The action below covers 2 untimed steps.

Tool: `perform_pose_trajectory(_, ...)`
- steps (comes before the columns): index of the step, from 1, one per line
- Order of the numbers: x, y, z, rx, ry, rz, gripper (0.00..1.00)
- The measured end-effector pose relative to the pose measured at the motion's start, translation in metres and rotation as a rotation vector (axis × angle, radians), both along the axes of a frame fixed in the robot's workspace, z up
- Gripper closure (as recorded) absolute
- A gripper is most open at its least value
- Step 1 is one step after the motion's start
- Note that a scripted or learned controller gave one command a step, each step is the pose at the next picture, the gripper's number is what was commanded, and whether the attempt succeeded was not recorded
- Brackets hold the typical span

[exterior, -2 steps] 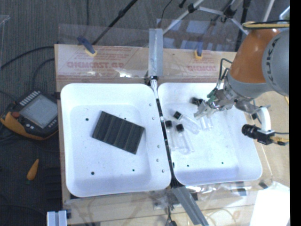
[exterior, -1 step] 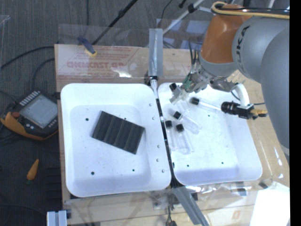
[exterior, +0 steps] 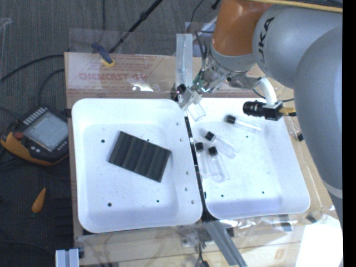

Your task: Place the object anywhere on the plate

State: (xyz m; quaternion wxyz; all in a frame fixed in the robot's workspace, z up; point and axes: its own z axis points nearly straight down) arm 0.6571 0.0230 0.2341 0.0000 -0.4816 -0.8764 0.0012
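A dark ribbed rectangular plate lies flat and slightly turned in the left white bin. Several clear vials with black caps lie in the right white bin: one towards the back, one near the middle and two close to the divider. My gripper hangs over the rear end of the divider between the bins. A clear vial-like piece sits directly below it, but whether it is gripped is unclear. The plate is well to the gripper's left and nearer the front.
The grey arm with its orange band fills the upper right, and a black cylinder sticks out from it over the right bin. A teach pendant lies left of the bench. Cardboard lines the back edge.
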Motion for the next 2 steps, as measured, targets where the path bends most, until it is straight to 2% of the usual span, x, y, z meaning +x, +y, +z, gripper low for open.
perform_pose_trajectory(1,0.011,0.082,-0.041,0.001,0.002,0.090,1.00)
perform_pose_trajectory(2,0.002,0.140,-0.024,0.001,0.001,0.156,1.00)
